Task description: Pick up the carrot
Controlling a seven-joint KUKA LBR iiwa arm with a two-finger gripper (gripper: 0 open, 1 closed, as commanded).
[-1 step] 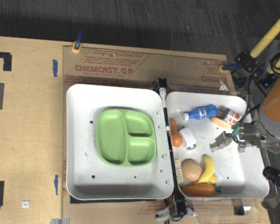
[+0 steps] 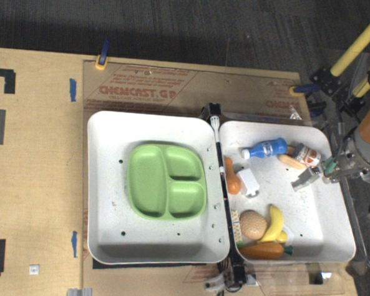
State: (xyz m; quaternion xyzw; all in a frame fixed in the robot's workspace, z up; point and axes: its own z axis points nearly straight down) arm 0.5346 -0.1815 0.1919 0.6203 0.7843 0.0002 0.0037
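Left bin: green divided plate. Right bin, lower edge: carrot beside banana and a tan ball. Blue bottle at upper part. Gripper at frame right, grip state unclear, nothing visibly held.

- Showing dark grey carpeted floor across the top, running behind the bench.
- Spanning most of the view: light wooden benchtop, pale and matte.
- Lying over the benchtop: brown cardboard sheet with faded red print, reaching under both bins.
- Sticking to the benchtop at left: black tape corner marks, blue tape strips.
- Clamping the cardboard's top left corner: small orange-and-blue clamp.
- Slanting in at the top right: yellow pole on a dark stand.
- Lighting even, soft, no hard shadows.
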